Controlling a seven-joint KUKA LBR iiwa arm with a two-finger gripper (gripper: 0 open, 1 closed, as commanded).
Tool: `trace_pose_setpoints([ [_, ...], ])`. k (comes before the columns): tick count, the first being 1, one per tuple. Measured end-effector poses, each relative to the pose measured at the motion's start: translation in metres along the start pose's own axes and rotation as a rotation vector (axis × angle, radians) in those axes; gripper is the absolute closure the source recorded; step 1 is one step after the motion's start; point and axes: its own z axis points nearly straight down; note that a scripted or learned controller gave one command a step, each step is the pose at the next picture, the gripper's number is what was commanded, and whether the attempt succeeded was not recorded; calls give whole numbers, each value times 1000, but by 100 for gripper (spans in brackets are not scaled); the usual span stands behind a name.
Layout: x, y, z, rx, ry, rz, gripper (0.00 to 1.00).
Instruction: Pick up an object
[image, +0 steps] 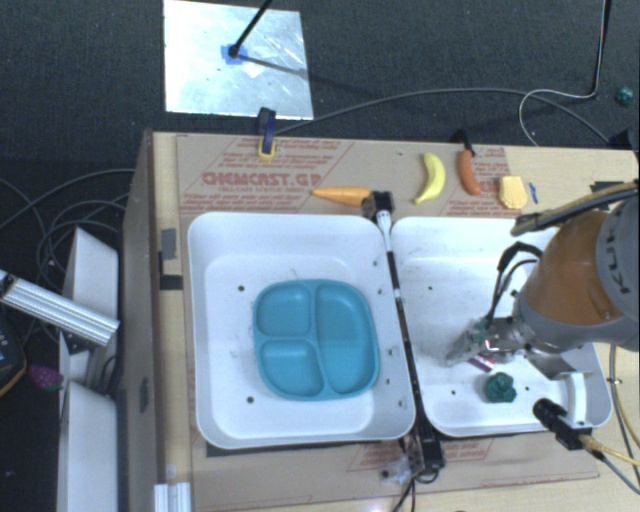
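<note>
Looks light, small and lumpy, that dark green object (500, 388) in the right bin (440, 250), best pinched across its middle; impossible to tell the pincer (478, 345) state.

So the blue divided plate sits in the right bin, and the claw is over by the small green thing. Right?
Not quite. The camera view shows the blue divided plate in the left bin, not the right one. The claw is indeed by the small green thing.
</note>
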Motion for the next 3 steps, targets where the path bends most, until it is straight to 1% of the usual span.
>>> trace_pose_setpoints([
  [1, 0, 1, -11, -3, 1, 0, 100],
  [2, -27, 9, -33, -1, -2, 2, 100],
  [3, -26, 9, -33, 0, 0, 2, 0],
])
